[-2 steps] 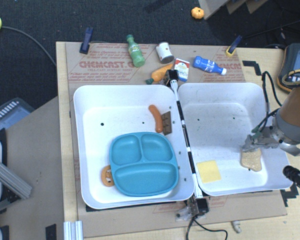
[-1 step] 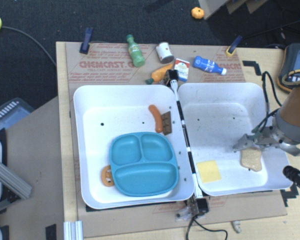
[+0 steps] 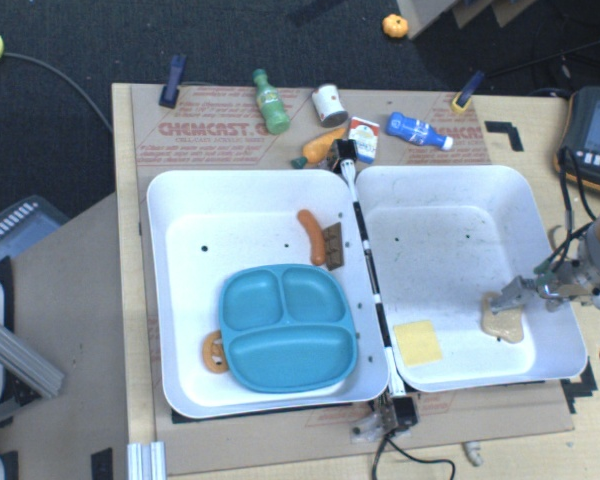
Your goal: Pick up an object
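While the gripper (image 3: 515,301) hangs at the right bin's (image 3: 450,183) four o'clock, touching or just above a tan piece (image 3: 504,325), whether anything is gripped cannot be told at this slant, nor how the tool is set. My judgement: the step in hand is closing on that flat piece, so the tool should straddle its edges squarely and lift straight, since thin, flat things slip.

Left bin (image 3: 180,208): a blue tray (image 3: 286,326) at six o'clock, a sausage (image 3: 311,236) and brown block (image 3: 332,246) at one o'clock, a pretzel (image 3: 215,352) touching the tray's eight o'clock edge.

Right bin: a yellow square (image 3: 417,342) at seven o'clock, well apart from the tan piece.
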{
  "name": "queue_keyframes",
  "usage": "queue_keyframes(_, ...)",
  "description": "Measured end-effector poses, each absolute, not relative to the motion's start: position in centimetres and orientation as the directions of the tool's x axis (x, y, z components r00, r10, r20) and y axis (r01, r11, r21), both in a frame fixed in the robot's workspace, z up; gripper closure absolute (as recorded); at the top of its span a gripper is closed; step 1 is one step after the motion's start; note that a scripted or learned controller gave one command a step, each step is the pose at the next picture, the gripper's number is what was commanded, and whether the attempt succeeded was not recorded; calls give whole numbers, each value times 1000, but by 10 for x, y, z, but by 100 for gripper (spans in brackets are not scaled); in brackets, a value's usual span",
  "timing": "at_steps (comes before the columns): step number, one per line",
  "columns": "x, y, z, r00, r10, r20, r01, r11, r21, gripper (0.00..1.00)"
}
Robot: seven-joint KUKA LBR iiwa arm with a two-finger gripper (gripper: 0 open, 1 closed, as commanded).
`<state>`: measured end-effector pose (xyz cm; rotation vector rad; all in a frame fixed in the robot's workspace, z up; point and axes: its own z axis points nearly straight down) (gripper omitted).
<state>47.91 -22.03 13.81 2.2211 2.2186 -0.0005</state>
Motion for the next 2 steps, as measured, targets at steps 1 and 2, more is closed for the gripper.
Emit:
queue_keyframes(1,517,-198,87,-1,1000,-2,1000,1,5,0)
queue_keyframes(2,488,-214,145,1,1000,-2,1000,-1,1,0)
